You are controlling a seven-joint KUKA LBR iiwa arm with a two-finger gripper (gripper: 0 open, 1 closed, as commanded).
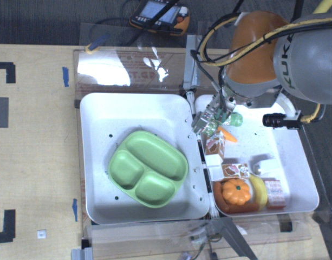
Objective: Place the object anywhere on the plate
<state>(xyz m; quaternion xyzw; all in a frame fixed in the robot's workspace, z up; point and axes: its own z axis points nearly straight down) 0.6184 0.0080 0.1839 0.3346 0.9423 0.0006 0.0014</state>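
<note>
Gripper low at centre of frame, just right of the divider between the two shallow white bins, under the grey arm with orange band coming in from upper right. Finger state: cannot tell, metal tips blurred against clutter.

Right at the tips, touching or nearly so: small toy carrot, orange body with green top, lying tilted at upper left of the right white bin. Probably the object being picked, though not clearly between the tips, so no held claim. Just below the gripper: small red-and-white printed carton. Further down, lower centre-right: another flat printed packet, round orange plastic pumpkin, yellow banana, pink-and-white wrapped block, all packed close together.

Green three-compartment plastic plate at centre-left, in the left white bin, well apart from the gripper, across the divider.

Risks: closing on carrot edge only, slip on lift because thin and tilted. Catching the carton along with or instead of the carrot, since both sit just beside the tips. Grabbing nothing at all. Clipping the raised bin walls at the divider during transfer to the left if lift is too low. Dropping short of the plate onto bare bin floor.
</note>
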